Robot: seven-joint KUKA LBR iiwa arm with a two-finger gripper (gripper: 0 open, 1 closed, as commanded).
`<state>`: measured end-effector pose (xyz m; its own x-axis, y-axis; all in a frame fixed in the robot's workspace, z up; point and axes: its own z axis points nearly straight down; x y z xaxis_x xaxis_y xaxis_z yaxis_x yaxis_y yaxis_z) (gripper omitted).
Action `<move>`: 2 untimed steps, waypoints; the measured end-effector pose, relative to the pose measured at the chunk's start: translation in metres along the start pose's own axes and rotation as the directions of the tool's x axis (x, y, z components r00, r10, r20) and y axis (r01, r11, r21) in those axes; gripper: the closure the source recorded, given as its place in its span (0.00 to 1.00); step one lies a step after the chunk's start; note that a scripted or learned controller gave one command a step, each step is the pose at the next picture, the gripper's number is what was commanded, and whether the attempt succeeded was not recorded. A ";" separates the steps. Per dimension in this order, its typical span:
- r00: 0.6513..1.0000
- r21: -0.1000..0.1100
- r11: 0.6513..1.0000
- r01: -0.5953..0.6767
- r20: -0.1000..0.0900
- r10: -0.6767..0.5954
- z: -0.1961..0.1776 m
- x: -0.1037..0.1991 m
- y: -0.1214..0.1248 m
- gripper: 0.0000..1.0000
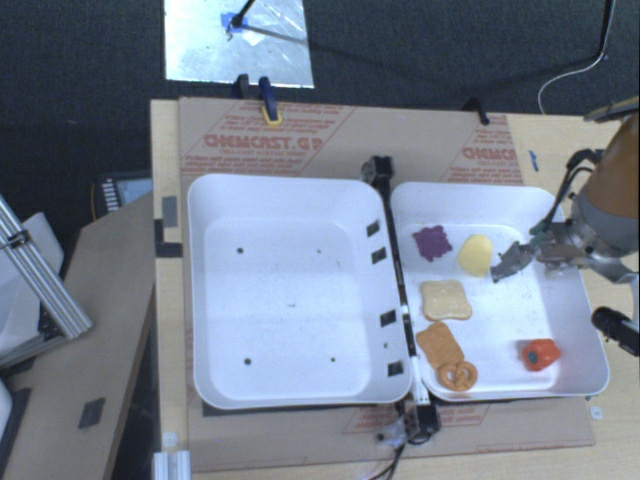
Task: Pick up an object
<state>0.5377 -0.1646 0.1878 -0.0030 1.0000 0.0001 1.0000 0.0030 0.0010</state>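
Dark carpet surrounds my bench, where a cardboard sheet (300,133) carries two shallow white bins side by side. My most likely target is the pale yellow rounded lemon-like piece (476,254), lying in the upper middle of the right-hand white bin (585,368), because the two-finger gripper (507,261) sits just beside it on its right, low over the bin floor. Nothing is between the fingers, and at this size I cannot tell how far apart they stand.

Moving outward: a purple lumpy piece (432,242) lies just left of the yellow one, a tan slice of toy bread (445,300) is below it, an orange-brown cracker-like piece (438,342) and a small brown pretzel (457,374) sit near the bin's lower left corner, and a red tomato-like piece (540,354) rests lower right. The left-hand white bin (290,288) holds none of these.

My worry is the yellow piece's rounded surface: if the fingers close off-centre, I judge it could squirt sideways toward the purple piece. Coming down too far right would close on nothing.
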 end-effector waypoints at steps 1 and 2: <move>1.000 -0.003 1.000 0.002 0.000 -0.002 -0.011 0.000 0.001 1.00; 1.000 -0.013 1.000 0.006 0.001 -0.006 -0.115 0.044 -0.006 1.00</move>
<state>0.5314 -0.1208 0.3031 -0.0094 1.0000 -0.0009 0.9999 0.0094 0.0138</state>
